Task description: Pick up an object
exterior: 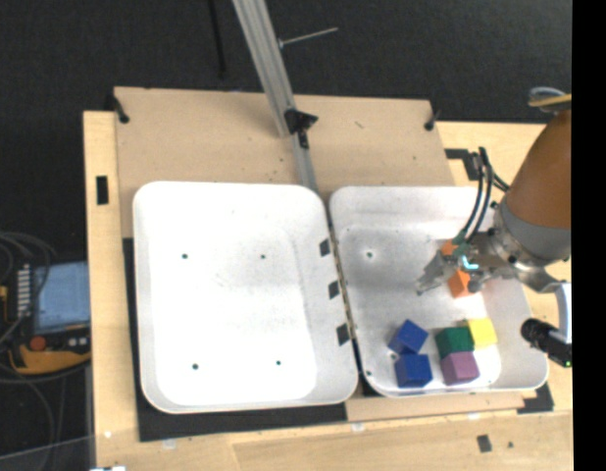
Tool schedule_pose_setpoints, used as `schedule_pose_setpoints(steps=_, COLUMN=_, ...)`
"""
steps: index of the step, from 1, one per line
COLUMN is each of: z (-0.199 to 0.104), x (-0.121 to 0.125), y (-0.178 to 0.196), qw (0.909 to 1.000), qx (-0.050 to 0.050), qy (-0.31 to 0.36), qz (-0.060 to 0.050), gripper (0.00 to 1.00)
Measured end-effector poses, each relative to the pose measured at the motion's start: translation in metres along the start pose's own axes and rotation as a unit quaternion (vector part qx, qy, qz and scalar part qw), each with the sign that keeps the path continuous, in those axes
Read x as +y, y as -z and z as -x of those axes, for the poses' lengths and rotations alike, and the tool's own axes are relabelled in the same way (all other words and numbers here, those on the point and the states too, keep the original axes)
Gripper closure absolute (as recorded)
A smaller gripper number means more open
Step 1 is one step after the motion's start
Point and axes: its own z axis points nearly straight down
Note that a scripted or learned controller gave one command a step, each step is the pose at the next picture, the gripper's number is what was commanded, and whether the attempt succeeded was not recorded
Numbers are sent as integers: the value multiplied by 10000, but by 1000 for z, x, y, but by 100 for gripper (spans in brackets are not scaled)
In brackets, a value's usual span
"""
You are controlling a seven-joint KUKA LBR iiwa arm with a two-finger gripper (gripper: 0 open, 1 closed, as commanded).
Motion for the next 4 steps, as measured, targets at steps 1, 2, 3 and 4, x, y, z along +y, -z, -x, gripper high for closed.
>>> schedule_pose_setpoints(steps=1, z=0, x=1, y=2, qw=10000, qx=-6, qy=-13, qz=23, gripper=0)
schedule_pose_setpoints(steps=2, z=-8, x=4, y=-55, qw=10000, qx=-7, qy=-38, qz=-9, gripper=0)
schedule_pose_setpoints(steps=3, z=-7, x=2, y=-97, qw=10000, qx=-10, qy=-25, qz=-5, gripper=0)
schedule_pose_setpoints(steps=4, z=-5, x=3, y=-119, qw=10000, qx=-19, qy=-29, qz=26, gripper=0)
